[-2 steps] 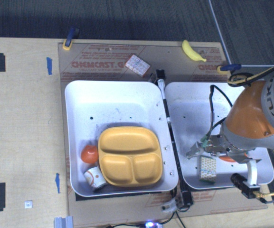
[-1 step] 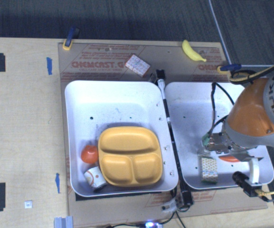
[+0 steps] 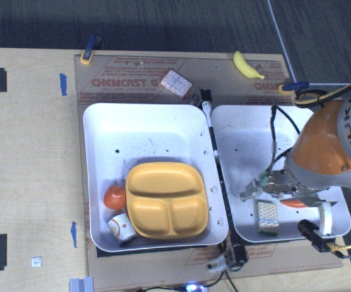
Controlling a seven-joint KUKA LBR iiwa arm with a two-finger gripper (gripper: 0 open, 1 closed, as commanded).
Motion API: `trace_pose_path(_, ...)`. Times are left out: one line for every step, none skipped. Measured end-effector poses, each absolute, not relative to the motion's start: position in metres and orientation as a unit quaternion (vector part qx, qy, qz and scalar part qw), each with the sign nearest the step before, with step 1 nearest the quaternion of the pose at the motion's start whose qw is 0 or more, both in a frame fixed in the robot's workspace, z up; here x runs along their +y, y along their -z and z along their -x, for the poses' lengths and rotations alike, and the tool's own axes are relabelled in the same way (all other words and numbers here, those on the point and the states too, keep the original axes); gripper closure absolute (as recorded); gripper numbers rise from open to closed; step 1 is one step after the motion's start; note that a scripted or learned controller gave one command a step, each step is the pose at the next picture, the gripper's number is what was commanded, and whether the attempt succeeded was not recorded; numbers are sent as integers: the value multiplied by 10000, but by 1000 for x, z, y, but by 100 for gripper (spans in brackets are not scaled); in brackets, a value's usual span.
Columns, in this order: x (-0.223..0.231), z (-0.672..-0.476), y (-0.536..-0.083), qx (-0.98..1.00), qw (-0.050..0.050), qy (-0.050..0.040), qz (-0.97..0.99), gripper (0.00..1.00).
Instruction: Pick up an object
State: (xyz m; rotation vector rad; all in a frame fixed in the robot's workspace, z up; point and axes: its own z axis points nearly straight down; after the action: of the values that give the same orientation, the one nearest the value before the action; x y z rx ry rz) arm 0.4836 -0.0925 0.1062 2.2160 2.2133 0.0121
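Camera view: a smooth, rounded yellow divided tray fills the lower half of the left bin, with a glossy orange ball at its 9 o'clock and a small white-and-orange cup at its 7 o'clock. The right bin holds a speckled rectangular sponge block near its 6 o'clock rim and a thin red-orange piece beside it. The end effector hangs just above the block at its 12 o'clock; whether it is open or closed I cannot tell. Both bins' upper halves are bare white plastic. A banana lies on the cardboard at 12 o'clock.
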Motion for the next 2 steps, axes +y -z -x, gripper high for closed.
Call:
trace_pose_path(-93, -485, -116, 7066, 66, -48, -7075, 100)
trace_pose_path(-29, -563, -185, 7080, 3, -4, -7062, 100)
